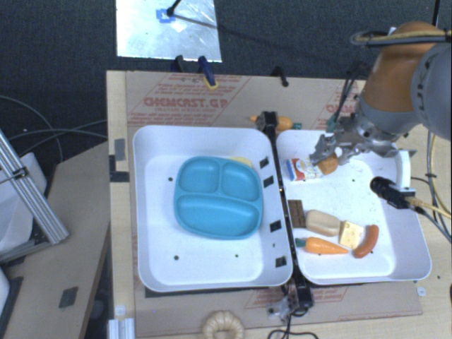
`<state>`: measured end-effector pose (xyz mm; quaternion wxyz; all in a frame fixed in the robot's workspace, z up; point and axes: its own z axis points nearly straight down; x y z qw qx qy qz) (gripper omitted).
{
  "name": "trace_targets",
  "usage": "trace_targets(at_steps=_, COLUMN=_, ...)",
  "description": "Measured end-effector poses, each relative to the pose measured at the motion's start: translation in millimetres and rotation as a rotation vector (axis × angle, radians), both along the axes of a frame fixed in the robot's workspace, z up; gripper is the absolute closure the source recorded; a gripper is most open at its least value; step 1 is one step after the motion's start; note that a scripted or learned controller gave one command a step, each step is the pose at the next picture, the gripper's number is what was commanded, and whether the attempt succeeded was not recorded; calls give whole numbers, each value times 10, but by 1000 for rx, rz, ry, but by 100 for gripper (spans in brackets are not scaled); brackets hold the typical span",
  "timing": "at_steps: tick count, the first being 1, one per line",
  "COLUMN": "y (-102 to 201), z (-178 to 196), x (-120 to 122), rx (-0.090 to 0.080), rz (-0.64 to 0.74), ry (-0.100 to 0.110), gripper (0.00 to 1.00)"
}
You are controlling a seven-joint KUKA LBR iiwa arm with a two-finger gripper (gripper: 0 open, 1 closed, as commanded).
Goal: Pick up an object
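My gripper [328, 157] hangs over the back left part of the right bin [406, 210], reaching in from the right. A small orange-brown piece [328, 166] sits between its fingertips, and the gripper is shut on it. Right beside it to the left lies a white, red and blue packet [299, 169] on the bin floor. Along the bin's front lie a brown bar [295, 212], a tan bread roll [323, 222], a yellow cheese block [350, 233], a red sausage [366, 241] and an orange carrot [325, 246].
The left bin [152, 189] holds a blue divided plate [217, 196] with a yellow item [242, 161] peeking out behind it. A black divider [279, 189] separates the bins. A black cable fitting [388, 191] lies over the right bin's right side.
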<state>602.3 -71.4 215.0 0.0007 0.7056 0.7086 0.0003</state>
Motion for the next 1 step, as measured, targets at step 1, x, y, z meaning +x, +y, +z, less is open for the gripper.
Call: trace_targets(at_steps=1, y=-40, z=-3, x=-1, rx=0, rz=-3, ry=0, gripper=100)
